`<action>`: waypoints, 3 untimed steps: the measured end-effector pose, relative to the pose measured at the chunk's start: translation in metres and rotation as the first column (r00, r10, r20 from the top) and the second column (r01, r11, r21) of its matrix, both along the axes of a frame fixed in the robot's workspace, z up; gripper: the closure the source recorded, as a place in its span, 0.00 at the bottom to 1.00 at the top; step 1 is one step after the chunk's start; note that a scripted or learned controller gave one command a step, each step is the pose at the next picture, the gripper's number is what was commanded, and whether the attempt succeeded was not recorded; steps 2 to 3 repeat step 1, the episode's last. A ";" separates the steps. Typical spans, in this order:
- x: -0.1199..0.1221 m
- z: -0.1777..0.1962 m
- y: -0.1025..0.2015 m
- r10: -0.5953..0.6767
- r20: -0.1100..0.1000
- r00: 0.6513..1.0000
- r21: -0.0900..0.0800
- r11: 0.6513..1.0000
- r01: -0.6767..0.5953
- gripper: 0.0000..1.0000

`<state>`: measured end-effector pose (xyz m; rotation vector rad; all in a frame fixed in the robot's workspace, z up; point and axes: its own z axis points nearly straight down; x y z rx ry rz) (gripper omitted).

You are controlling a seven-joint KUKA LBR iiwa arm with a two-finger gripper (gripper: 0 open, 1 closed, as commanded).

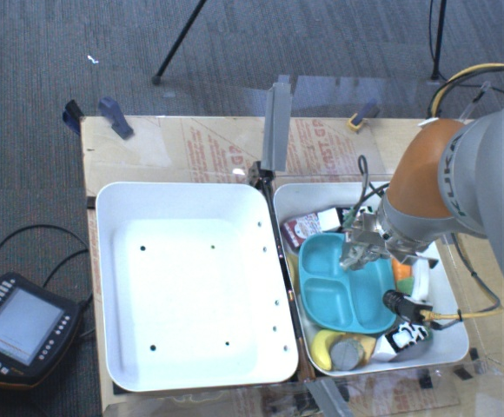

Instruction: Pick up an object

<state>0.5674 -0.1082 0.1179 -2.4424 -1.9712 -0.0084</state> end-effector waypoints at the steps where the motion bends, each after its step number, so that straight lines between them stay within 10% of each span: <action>1: 0.000 0.000 0.000 -0.001 0.000 1.000 0.000 1.000 0.001 0.00; 3: 0.000 0.000 0.000 -0.001 0.000 1.000 0.000 1.000 0.001 0.00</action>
